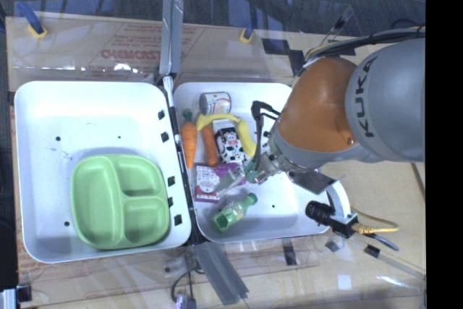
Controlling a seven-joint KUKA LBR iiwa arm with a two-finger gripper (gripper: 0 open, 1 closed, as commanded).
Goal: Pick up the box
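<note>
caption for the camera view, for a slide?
KUKA arm's gripper lowered into the right bin beside the box, carrots and green bottle.

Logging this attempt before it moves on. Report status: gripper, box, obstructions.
Gripper low in right bin, fingers obscured. Box flat on bin floor beside it, not seen held. Green bottle and carrots crowd close.

Glossy white plastic bins [43,112], matt green plastic tray [119,200], shiny metal can [215,103], printed cardboard box [230,144], clear green plastic bottle [234,212], smooth grey-orange arm [347,112].
</note>
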